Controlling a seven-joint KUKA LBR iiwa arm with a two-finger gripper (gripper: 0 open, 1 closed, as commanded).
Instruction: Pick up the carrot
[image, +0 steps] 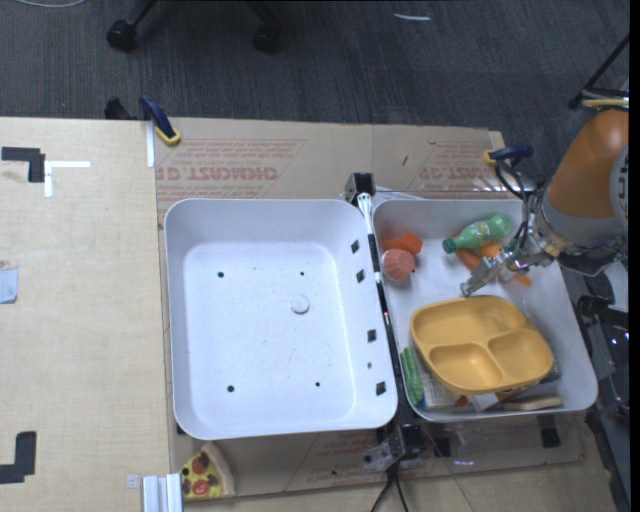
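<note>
2 white bins side by side on the cardboard-covered bench: left bin (190, 330) bare apart from a small round spot near its middle, right bin (578, 335) crowded. In the right bin: yellow 3-compartment tray (480, 345) tilted over packaged items at the near side, green bottle (478, 234) lying along the far wall, a red-orange lump (404, 243) and a pinkish round fruit (399, 264) touching each other near the left wall. Carrot (470, 258) lies just below the bottle, partly covered by the gripper (497, 266), which sits low right at it, between bottle and tray; whether the jaws are apart or clamped on the carrot, cannot tell. Pizza-slice toy (203, 474) on the bench by the left bin's near corner
</note>
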